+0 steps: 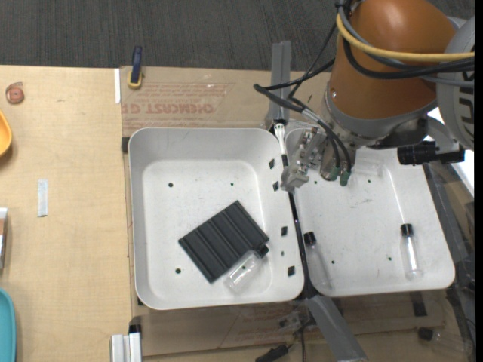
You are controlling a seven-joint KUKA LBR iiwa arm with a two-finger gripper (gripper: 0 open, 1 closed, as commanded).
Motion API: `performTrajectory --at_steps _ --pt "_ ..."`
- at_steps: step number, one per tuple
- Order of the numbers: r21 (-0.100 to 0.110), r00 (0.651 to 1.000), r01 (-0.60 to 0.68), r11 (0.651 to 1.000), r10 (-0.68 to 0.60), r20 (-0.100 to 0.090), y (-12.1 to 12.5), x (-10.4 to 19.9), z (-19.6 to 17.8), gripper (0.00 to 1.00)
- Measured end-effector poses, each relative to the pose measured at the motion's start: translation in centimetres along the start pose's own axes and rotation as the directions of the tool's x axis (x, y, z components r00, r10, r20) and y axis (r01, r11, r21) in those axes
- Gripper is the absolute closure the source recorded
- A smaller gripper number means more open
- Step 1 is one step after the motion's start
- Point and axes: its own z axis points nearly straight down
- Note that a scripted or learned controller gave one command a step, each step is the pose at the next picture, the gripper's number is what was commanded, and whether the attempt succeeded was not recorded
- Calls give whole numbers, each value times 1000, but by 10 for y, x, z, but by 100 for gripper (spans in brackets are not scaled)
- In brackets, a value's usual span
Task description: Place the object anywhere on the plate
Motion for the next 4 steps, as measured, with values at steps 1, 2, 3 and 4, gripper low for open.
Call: performTrajectory --at_steps 1,2,3,4 --pt "-1 840 543 840 -543 1 35 -17 -120 100" --pt "-3 691 723 691 -723 1 141 -8 -120 100" --pt "-2 491 871 491 -871 2 157 -60 -120 100" --pt "-3 290 957 290 -957 3 179 -85 -120 100"
